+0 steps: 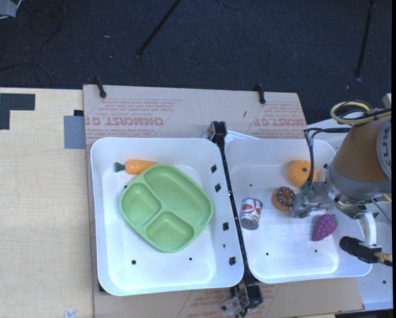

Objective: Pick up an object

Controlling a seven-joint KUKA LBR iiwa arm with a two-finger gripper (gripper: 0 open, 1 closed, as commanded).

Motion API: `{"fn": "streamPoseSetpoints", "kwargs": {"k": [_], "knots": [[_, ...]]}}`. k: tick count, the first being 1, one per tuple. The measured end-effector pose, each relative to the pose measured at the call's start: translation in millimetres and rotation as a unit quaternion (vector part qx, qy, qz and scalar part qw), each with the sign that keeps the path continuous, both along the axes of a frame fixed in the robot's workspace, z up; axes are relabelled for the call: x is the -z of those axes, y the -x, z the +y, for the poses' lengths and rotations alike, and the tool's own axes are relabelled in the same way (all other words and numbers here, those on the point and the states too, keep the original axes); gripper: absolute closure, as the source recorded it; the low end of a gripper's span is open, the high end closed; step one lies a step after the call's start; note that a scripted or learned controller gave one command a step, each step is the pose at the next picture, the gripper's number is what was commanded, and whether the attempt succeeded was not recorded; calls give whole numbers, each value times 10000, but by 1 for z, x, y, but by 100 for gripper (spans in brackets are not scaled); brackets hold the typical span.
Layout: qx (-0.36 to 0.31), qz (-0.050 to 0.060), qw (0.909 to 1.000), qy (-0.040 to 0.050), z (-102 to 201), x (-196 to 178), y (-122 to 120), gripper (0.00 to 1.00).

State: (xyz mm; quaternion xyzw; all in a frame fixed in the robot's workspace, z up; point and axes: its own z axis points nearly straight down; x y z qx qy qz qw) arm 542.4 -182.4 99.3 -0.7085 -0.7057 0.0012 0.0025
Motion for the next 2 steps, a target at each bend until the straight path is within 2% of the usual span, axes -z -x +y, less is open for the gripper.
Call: {"fn": "streamPoseSetpoints", "kwargs": {"k": [1,2], "knots": [[-27,-45,10000,14,-1,-60,-9,100],[-28,-37,10000,11,6,-108,-5,100]]}}
